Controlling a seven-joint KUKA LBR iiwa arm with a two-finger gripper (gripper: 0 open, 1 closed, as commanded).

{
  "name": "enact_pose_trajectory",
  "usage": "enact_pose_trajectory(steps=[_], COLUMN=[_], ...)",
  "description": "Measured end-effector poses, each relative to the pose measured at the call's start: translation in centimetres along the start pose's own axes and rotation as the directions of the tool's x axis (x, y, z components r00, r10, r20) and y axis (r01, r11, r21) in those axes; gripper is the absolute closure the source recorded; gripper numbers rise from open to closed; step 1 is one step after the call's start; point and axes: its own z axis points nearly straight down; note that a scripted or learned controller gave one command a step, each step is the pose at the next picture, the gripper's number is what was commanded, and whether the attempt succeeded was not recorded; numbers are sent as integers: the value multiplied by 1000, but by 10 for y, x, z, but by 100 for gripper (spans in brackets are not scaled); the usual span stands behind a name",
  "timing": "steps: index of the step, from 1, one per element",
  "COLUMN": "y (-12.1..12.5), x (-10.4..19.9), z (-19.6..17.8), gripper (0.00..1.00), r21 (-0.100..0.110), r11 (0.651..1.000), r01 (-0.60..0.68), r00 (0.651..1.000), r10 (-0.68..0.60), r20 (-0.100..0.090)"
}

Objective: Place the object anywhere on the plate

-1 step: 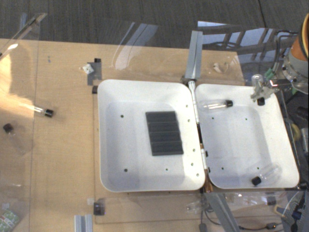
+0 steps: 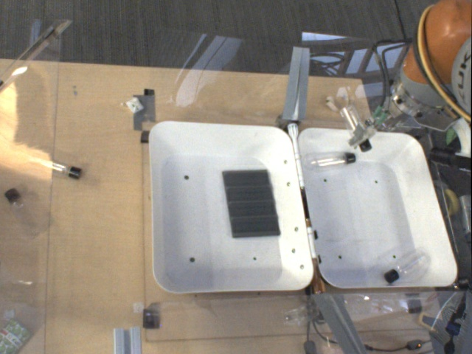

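The plate (image 2: 251, 203) is a dark grey ridged rectangle lying flat in the middle of the left bin (image 2: 169, 220). A clear vial with a black cap (image 2: 333, 159) lies near the far left corner of the right bin (image 2: 369, 220). A second clear vial (image 2: 404, 266) rests at that bin's near right corner. My gripper (image 2: 363, 133) hangs over the far edge of the right bin, just above and right of the first vial. A slanted clear piece with a dark tip (image 2: 364, 146) shows at the gripper; I cannot tell whether it is a held vial.
The arm's orange band (image 2: 442, 35) and cables fill the far right corner. A grey metal bar (image 2: 296, 87) runs back from the seam between the bins. On the bench to the left lie a small vial (image 2: 68, 170) and a dark cap (image 2: 11, 195).
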Motion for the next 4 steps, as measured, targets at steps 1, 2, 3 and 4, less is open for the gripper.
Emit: enact_pose_trajectory(steps=[1,2,3,4], y=[-26,-25,-30,-9], x=[72,164,301,358], z=[13,9,-27,16], gripper=[100,100,100,100], r21=[0,0,2,2], r11=[997,989,962,992], r01=[-72,-145,-273,129], r00=[997,989,962,992], r10=[72,145,274,-129], r20=[-1,-2,-3,-5])
